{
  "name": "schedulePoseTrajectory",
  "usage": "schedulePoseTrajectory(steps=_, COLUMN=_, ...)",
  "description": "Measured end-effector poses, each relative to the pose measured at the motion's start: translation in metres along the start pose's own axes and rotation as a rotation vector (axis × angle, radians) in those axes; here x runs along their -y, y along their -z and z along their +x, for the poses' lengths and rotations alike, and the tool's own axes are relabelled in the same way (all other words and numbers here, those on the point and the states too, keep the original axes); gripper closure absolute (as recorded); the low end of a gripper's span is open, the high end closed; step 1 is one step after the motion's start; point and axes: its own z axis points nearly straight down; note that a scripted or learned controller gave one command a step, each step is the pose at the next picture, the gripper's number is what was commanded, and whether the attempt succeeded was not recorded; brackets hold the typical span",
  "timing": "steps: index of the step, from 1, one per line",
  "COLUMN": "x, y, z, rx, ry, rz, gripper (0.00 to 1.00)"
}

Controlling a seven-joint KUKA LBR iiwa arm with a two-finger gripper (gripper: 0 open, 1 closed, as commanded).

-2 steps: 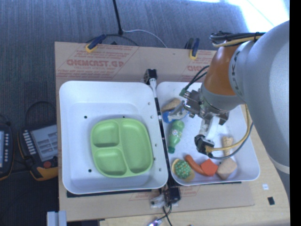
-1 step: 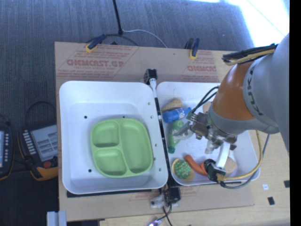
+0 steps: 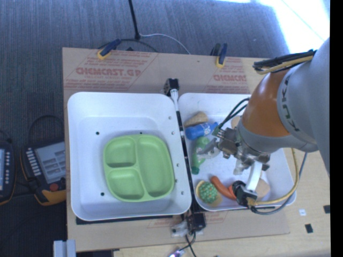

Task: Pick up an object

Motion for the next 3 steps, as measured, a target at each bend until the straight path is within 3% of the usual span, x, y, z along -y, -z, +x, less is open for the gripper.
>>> schedulePoseTrajectory(steps=1, x=-0.024, y=-0.096, z=-0.048, rx=-0.005, ry=0.136, rz=-0.006, gripper=0.00)
schedulePoseTrajectory(steps=2, x=-0.028, y=-0.095, z=-0.059, rx=0.001, ry=0.595, rz=-0.010, gripper=0.00)
schedulePoseTrajectory(steps=3, x=-0.031, y=-0.084, z=-0.059, rx=0.003, ry=0.594, rz=-0.018, gripper=1.00)
